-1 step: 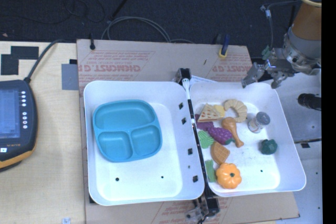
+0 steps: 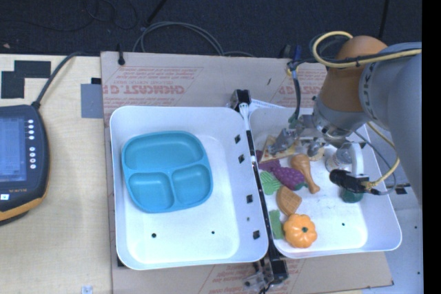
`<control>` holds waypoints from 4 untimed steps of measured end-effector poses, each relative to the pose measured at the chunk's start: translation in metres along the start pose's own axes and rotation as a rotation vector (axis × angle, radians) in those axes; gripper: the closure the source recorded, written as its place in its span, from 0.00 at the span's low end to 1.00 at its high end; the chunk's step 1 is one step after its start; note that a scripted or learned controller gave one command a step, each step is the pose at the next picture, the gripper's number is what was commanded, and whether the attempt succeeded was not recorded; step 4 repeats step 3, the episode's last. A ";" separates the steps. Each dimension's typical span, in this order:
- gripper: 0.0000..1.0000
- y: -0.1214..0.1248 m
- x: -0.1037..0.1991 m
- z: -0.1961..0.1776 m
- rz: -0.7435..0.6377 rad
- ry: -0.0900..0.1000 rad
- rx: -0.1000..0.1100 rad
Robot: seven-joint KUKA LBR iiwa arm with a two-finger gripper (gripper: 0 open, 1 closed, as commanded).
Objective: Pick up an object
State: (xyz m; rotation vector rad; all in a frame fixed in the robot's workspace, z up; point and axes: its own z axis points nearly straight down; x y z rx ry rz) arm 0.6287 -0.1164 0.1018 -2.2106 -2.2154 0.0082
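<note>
Two shallow white bins side by side, grey arm's gripper (image 2: 301,139) low over right bin's (image 2: 375,234) far edge.

Left bin (image 2: 172,244): blue three-compartment plastic tray (image 2: 166,171). Right bin, left edge: purple grape bunch (image 2: 284,173), tan drumstick (image 2: 304,169), orange pumpkin (image 2: 300,231) at near corner.

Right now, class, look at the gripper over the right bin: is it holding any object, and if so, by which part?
It cannot be told. The gripper is low among the toy food, near the chicken drumstick and purple grapes, but no object is visibly held.
</note>
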 end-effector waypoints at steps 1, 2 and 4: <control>0.00 -0.037 0.005 0.008 0.004 -0.007 -0.030; 0.00 -0.081 0.009 0.010 0.006 -0.011 -0.021; 1.00 -0.083 0.009 0.004 0.011 -0.005 -0.011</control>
